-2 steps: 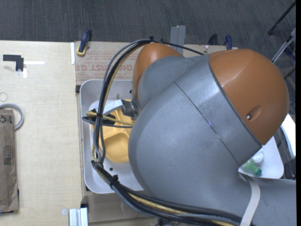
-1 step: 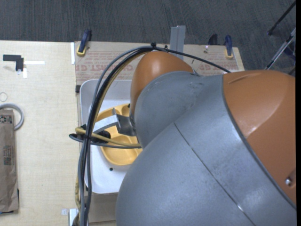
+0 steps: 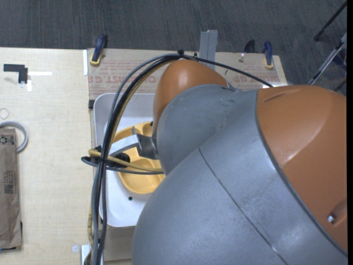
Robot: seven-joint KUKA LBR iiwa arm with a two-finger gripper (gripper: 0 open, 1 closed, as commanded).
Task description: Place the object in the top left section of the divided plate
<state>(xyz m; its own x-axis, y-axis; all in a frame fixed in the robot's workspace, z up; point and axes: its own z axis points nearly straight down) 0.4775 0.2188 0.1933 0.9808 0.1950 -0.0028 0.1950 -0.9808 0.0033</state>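
A yellow divided plate point(image 3: 141, 182) lies in the left white bin point(image 3: 108, 115); I see only its left and lower parts, since the arm covers the rest. My gripper point(image 3: 144, 143) is a grey metal piece low over the plate's upper left part, mostly hidden under the orange and grey arm. I can make out no object to be placed. Black cables point(image 3: 113, 131) loop from the arm across the bin's left side.
The arm's big grey and orange body point(image 3: 248, 170) hides the right bin and most of the bench. Blue clamps point(image 3: 99, 47) point(image 3: 268, 53) hold cardboard point(image 3: 132, 73) at the back. A brown paper bag point(image 3: 8, 186) lies at far left on the wooden table.
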